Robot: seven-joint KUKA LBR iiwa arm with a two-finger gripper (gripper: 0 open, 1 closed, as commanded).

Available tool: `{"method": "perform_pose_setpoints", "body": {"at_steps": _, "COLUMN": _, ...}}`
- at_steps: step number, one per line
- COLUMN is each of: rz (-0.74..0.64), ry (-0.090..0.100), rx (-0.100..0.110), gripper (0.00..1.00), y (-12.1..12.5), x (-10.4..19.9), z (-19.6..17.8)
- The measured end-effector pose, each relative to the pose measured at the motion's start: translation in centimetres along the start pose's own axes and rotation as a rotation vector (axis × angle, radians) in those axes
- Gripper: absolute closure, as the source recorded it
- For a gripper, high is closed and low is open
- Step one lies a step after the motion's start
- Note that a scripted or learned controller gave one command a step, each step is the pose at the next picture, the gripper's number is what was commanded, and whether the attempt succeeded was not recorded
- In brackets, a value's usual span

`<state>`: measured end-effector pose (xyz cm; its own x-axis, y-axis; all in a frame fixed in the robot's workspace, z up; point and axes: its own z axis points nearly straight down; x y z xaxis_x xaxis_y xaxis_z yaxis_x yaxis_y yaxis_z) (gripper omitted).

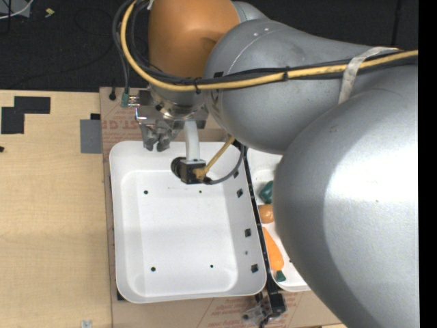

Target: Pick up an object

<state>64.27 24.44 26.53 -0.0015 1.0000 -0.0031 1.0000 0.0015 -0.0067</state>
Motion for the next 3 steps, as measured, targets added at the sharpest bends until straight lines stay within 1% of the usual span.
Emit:
{"method": "perform_pose_setpoints", "body": {"at_steps": 1, "rz": 0.0, "ry": 0.0, "rx": 0.001, "gripper": 1.0, "y": 0.0, "x": 0.0, "z": 4.2}}
{"method": "perform_pose_setpoints", "body": {"at_steps": 2, "rz": -0.002, "ry": 0.001, "rx": -0.003, "gripper": 0.0, "y": 0.1, "x": 0.0, "z": 3.9}}
{"method": "perform_pose_setpoints", "body": {"at_steps": 3, "rz": -0.004, "ry": 0.0, "rx": -0.001, "gripper": 1.0, "y": 0.0, "x": 0.0, "z": 2.9}}
